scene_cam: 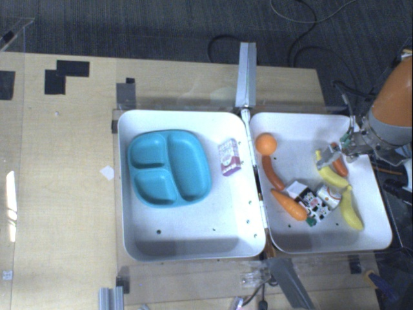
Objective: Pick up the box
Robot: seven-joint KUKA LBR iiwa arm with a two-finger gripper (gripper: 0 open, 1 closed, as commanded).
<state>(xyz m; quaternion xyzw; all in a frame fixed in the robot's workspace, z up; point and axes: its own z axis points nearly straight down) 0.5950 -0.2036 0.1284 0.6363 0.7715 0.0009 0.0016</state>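
Note:
The box (229, 157) is small, white and purple, and lies in the left bin (193, 241) near its right wall, just right of a blue divided plate (170, 167). My gripper (337, 152) is low over the right bin (335, 241), near that bin's right side and far from the box. It hovers above a yellow banana (332, 176) and a small orange-red piece (340, 168). Nothing of the box is hidden.
In the right bin lie an orange (265, 144), a reddish sausage-shaped piece (272, 173), a carrot (289, 205), a second banana (351, 213) and a small patterned package (314, 203). A metal post (246, 76) stands behind the divider between the bins.

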